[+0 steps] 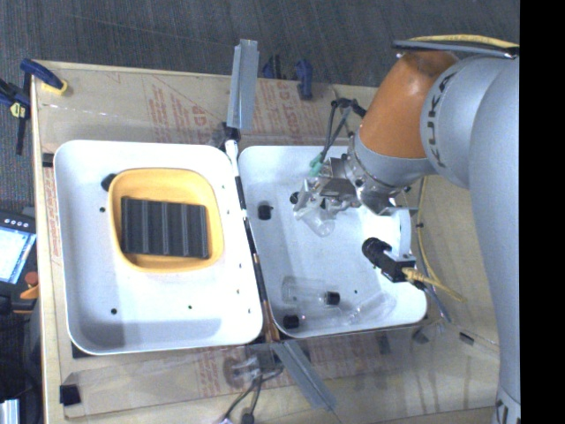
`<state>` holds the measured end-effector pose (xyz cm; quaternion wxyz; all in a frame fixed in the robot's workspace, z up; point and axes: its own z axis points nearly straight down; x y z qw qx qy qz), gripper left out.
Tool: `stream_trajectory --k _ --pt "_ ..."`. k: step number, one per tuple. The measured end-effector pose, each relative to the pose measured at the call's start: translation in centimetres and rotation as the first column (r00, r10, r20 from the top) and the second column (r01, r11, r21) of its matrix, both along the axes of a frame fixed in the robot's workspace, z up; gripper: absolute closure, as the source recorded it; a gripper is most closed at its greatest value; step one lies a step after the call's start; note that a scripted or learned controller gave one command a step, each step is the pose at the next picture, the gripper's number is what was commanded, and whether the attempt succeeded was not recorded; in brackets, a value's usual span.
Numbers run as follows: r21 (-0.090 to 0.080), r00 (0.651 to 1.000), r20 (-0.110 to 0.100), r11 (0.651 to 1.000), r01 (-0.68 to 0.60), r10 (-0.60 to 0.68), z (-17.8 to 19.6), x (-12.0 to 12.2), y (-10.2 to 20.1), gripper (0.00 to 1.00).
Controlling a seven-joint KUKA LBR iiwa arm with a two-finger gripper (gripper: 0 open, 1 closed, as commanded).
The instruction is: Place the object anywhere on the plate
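The pincer (322, 200) was held over the right bin (291, 263) — its state could not be told — apart from the plate (163, 177).

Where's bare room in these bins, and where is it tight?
Bare: the left bin's floor between the plate and its near wall; the right bin's floor between the hand and the clear items along its near wall. Crowded: that near wall, and around the hand.
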<state>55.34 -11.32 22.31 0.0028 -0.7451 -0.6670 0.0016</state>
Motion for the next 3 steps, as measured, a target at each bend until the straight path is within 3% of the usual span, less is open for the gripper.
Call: stream_trajectory --k 1,2,3 --pt "-0.002 0.971 0.004 0.971 -0.239 0.239 -0.2 4.7 5.2 1.00" --pt "-0.002 0.881 0.006 0.881 -0.472 0.472 0.6 7.3 11.3 1.00" --pt "-0.002 0.882 0.006 0.882 -0.472 0.472 0.6 7.3 11.3 0.00"
